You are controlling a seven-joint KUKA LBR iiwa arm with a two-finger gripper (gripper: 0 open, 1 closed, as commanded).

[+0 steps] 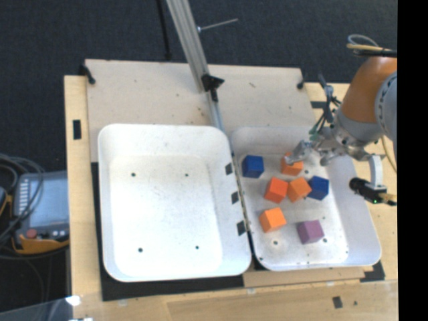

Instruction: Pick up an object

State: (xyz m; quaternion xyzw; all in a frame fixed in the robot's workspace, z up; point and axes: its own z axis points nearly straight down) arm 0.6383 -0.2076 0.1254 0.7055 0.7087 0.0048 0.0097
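Blocks crowd the right bin (361, 246): purple (309, 231) at five o'clock, orange ones (275, 190) mid-bin, blue (252, 166) farther. At one o'clock the hand (302, 154) hovers over an orange block (291, 166); grip unclear. Tight neighbours could jam it.

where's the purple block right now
In the camera view, the purple block lies in the right bin, toward its near edge, just right of an orange block and below the blue block.
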